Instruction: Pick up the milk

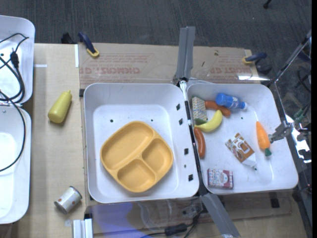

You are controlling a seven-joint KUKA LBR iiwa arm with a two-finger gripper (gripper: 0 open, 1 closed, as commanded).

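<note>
While the metal two-finger gripper point(275, 135) sat at the right bin's right edge | finger state unreadable | brown-and-white milk carton point(240, 148) lay flat mid-bin, near orange carrot point(262, 137)

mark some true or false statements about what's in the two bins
1. The yellow tray lies in the left bin. True.
2. The banana is in the left bin. False: it lies in the right bin.
3. The milk sits between the gripper's fingers. False: it lies on the bin floor, apart from the gripper.
4. The carrot lies right of the milk. True.
5. The blue bottle stands on the tray. False: it is in the right bin.
</note>
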